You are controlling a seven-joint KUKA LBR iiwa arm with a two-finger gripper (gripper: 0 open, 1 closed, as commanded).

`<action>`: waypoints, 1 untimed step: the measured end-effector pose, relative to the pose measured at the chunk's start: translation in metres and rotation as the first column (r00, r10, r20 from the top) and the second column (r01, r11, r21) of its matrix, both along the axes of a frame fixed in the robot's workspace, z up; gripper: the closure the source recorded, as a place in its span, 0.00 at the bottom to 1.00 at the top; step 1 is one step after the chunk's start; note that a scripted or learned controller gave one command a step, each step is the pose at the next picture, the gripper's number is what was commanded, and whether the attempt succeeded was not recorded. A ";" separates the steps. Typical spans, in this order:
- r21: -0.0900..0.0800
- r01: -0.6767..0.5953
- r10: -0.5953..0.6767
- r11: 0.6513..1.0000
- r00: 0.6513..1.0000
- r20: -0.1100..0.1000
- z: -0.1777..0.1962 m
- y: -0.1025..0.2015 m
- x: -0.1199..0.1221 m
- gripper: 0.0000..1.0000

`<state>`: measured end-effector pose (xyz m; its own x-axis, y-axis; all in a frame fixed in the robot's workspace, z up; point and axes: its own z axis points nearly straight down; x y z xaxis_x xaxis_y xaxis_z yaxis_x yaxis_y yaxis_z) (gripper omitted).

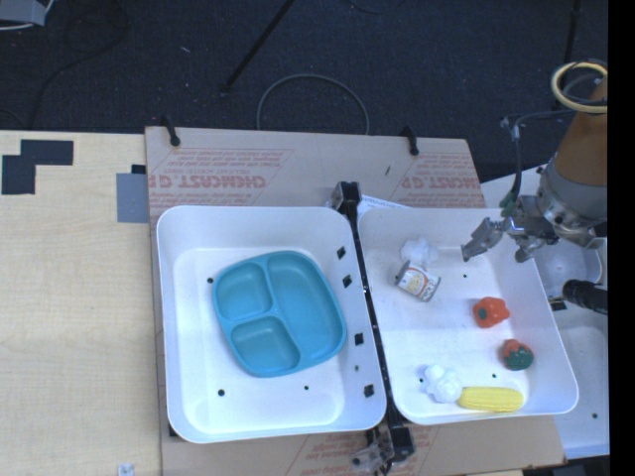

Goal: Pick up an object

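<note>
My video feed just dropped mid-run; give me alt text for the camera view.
The gripper hangs over the right bin's far edge, with a small jar, two red-orange toys and a yellow corn cob in that bin. The left bin has a blue divided tray.

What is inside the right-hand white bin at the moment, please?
The right bin holds a small jar, a white piece beside it, two orange-red toys, a yellow corn cob and a white lump. Nothing looks covered.

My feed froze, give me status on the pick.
Pincer open, above right bin's far edge, holding nothing. Small jar lies nearest, untouched. Nothing blocks it.
</note>
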<state>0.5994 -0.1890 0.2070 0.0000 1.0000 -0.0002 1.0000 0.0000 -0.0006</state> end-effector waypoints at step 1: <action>0.002 0.000 0.000 1.000 1.000 -0.006 -0.044 -0.001 -0.005 0.00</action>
